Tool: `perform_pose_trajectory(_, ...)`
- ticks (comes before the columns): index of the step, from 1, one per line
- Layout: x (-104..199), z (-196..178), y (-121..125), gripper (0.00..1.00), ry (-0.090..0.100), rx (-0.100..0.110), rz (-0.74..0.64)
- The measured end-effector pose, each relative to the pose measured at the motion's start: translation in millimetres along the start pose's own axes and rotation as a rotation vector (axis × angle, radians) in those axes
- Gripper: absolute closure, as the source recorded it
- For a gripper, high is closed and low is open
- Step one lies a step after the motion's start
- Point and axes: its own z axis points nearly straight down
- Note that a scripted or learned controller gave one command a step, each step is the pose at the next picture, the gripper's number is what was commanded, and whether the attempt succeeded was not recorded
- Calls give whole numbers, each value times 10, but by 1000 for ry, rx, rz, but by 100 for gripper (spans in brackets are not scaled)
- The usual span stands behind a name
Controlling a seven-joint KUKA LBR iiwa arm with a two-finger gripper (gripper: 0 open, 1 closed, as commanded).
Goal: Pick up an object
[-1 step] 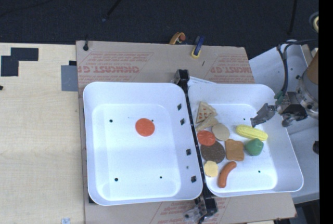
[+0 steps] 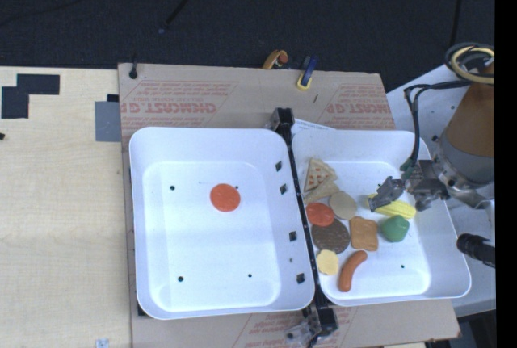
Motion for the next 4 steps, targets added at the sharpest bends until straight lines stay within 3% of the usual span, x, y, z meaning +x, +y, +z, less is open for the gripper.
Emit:
perform_pose_trajectory(1,108,1319,481,0,1,-8,-1)
perform_pose_trajectory(2,146,1263,921,0,-3,-9,-1)
perform_pose_trajectory(3,-190,1275,181,0,-2,0,5)
perform_pose_trajectory(4,-191,1172,209,100,0,-4,8)
